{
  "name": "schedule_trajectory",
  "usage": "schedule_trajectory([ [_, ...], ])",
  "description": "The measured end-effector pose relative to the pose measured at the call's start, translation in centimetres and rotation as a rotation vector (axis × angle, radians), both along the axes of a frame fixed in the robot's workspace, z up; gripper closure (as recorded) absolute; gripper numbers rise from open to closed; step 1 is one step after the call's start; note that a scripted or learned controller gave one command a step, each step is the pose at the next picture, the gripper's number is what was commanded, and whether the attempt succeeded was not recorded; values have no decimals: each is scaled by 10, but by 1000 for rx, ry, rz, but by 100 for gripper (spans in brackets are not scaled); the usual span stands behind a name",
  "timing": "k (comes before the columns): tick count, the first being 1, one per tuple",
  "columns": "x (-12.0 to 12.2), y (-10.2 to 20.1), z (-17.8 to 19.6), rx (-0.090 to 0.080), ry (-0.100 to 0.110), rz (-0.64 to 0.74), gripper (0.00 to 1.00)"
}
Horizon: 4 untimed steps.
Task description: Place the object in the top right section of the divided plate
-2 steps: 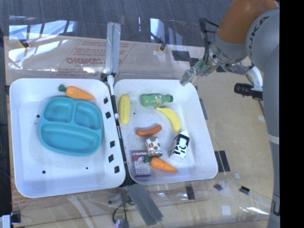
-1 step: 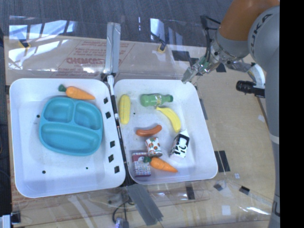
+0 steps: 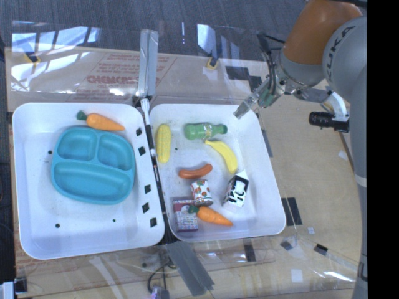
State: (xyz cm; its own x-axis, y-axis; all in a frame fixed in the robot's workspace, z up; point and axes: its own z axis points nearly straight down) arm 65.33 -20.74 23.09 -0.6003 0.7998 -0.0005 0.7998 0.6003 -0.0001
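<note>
- The gripper (image 3: 244, 109) hung over the right bin's (image 3: 269, 185) upper right rim; whether clenched or released could not be told.
- The divided plate (image 3: 93, 165) lay in the left bin (image 3: 31, 229), well apart from the gripper.

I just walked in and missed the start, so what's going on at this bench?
A grey KUKA arm reaches in from the right, its gripper poised over the top right corner of the right bin, holding nothing. That bin contains toy food, including a corn cob, green bottle, banana and sausage. The blue divided plate sits in the left bin beside a carrot.
</note>
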Motion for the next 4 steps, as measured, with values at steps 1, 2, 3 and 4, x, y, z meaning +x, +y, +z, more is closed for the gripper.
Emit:
schedule_trajectory([
  [1,1,2,12,-1,-3,6,100],
  [2,2,2,23,-2,-5,10,100],
  [3,3,3,34,-3,-7,13,100],
  [4,4,3,45,-4,-9,17,100],
])
